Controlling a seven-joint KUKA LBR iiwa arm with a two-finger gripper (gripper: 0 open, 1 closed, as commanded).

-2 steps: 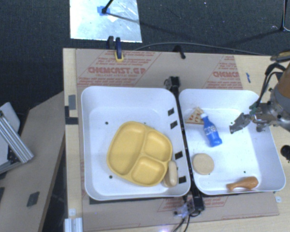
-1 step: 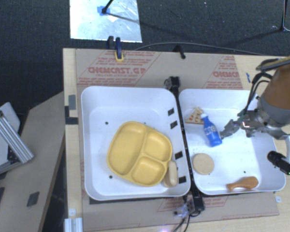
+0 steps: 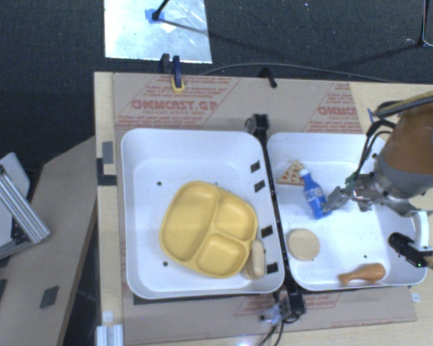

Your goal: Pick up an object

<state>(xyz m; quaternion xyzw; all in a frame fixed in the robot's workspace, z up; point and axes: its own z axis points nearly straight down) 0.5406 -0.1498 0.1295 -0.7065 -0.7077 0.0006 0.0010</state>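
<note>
Single fixed camera above bench [image 3: 224, 92], slanted downward, both bins [image 3: 202, 150] framed.

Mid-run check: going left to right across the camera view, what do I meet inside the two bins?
Yellow divided plate → small beige piece at the plate's right edge → tan wedge → round tan disc → blue bottle → gripper → orange-brown drumstick-shaped piece.

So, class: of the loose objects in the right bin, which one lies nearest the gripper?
The blue bottle: it lies right beside the gripper, while the round tan disc and orange-brown drumstick lie nearer the bin's front.
</note>
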